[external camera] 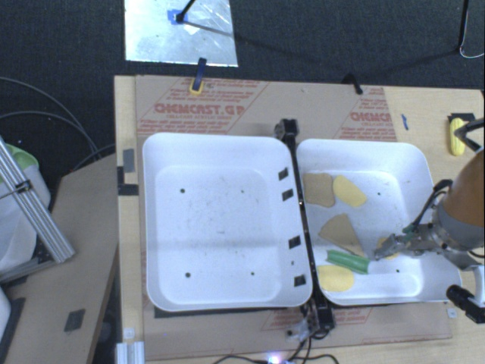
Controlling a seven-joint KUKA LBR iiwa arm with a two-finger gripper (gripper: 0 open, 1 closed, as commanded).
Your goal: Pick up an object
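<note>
The left white bin [220,222] sits on a table [318,105] covered with brown cardboard printed in red lettering. A black divider strip [297,218] with small clips runs between it and the neighbouring bin. A yellow and blue clamp [198,78] grips the far edge of the cardboard, and another yellow clamp [457,136] sits at the right edge. Beyond the table a shiny metal sheet [180,21] lies on the dark floor. At left stands a slanted aluminium frame [34,207] beside a lower tan surface [72,271], with black cables [45,120] curving nearby.

Smooth white plastic bins [220,226], matt printed cardboard [250,105] beneath, shiny metal sheet [180,21] behind
</note>
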